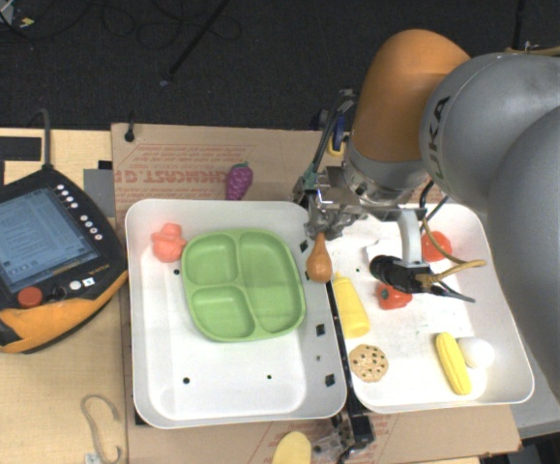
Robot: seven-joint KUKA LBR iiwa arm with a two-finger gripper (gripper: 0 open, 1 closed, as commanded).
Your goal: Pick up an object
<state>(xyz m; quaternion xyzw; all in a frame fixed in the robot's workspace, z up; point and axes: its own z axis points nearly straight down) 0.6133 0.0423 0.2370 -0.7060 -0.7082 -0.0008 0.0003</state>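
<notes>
Item: an orange pear-shaped toy is being recorded at the inner edge of the right bin, lying directly below the tool, long axis running near-to-far toward it; the tool's finger state cannot be told.

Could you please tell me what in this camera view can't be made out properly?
- Gripper: its tip is a small dark tangle by the brown pear-shaped toy; whether it grips anything is unreadable.
- Right bin: the grey arm covers its far corner.
- Orange toy: partly hidden behind a white post.
- Yellow object: cut off by the bottom edge.
</notes>
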